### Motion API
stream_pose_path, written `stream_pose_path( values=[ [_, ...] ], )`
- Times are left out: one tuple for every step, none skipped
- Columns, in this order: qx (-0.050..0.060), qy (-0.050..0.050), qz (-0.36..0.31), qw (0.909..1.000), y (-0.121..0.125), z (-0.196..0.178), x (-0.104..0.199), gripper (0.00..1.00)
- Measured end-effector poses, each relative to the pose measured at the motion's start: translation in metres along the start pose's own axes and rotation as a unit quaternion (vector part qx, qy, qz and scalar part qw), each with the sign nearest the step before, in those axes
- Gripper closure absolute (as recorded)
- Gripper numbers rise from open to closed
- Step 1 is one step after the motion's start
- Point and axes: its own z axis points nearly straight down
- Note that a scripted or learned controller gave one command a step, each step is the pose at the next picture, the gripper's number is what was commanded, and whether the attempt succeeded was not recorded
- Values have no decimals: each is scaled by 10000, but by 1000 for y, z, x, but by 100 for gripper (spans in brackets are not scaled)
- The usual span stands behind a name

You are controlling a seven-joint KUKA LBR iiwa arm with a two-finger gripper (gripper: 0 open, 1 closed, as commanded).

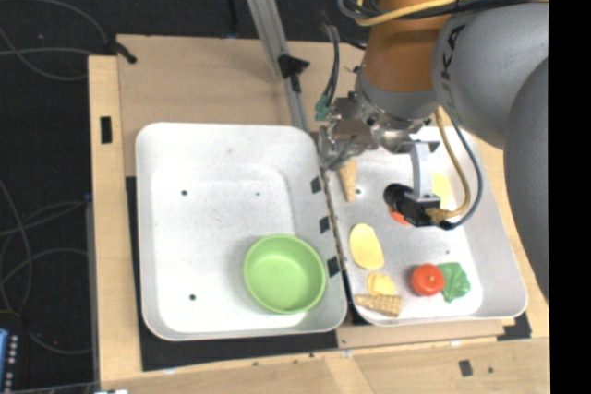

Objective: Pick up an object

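My gripper [336, 148] hangs over the left edge of the right bin [489, 291], close to the divider between the two bins. A tan cone-shaped piece [348, 182] lies or hangs just below it, its upper end meeting the gripper's tip. I cannot tell whether the cone is gripped or resting on the bin floor. Further forward in the same bin are a yellow oval piece [367, 244], a small yellow chunk [380, 283], a waffle-patterned cracker [380, 304], a red tomato [427, 280] and a green leafy piece [455, 281].
A green bowl [284, 273] sits at the front right of the left bin [185, 161]. A pale yellow item [443, 189] lies partly behind the wrist cabling. A slanted metal post [268, 23] rises behind the bins. The arm's bulk covers the right bin's far side.
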Motion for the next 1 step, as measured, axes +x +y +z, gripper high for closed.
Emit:
stream_pose_path(
  values=[
    [18, -2, 3, 10000, 4, 22, 50, 100]
  ],
)
